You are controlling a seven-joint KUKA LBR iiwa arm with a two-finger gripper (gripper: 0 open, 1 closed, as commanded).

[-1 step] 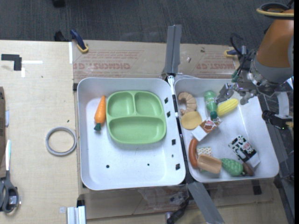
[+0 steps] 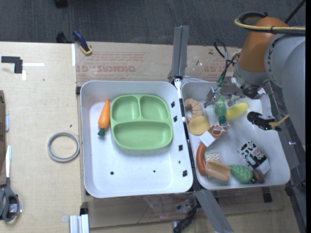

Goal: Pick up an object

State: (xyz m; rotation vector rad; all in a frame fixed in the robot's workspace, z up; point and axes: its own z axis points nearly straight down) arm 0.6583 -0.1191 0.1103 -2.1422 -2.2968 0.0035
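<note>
Tool [image 2: 219, 97], finger state indiscernible, low in right bin [image 2: 279, 176] over one green bottle [image 2: 221, 109] beside one yellow corn [image 2: 236, 111]. Left bin [image 2: 90, 169]: one green tray [image 2: 141, 122], one carrot [image 2: 103, 116].

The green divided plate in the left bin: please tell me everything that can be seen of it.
The green divided plate is a rounded rectangle of what looks like matte plastic, pale green, with three compartments: two small ones at the far side and one long one at the near side. It lies flat, right way up, in the far half of the left white bin. Nothing lies in its compartments. A small orange toy carrot lies along its left edge, close to it or touching it; I cannot tell which.
</note>
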